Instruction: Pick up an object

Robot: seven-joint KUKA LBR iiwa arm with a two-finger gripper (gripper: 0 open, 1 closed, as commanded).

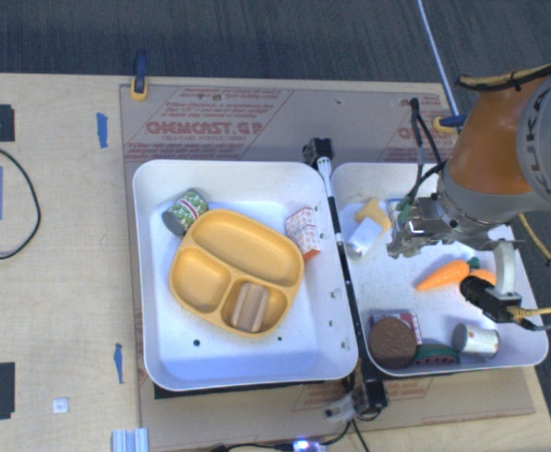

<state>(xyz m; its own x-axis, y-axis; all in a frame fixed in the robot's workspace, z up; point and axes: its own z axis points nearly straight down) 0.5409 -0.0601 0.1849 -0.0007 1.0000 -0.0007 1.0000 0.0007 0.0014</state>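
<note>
Right now the gripper (409, 235) hangs low in the right bin (529, 351), just beside a small white-and-yellow item (369, 224) near the dividing wall; open or closed, cannot tell. Probably lining up on that piece, since it lies apart from the carrot (442, 275). Brown round thing (394, 339) and silver cup (478, 340) crowd the near rim. Left bin (153, 252) holds a yellow divided tray (235, 269). Room is tight against the wall.
</note>
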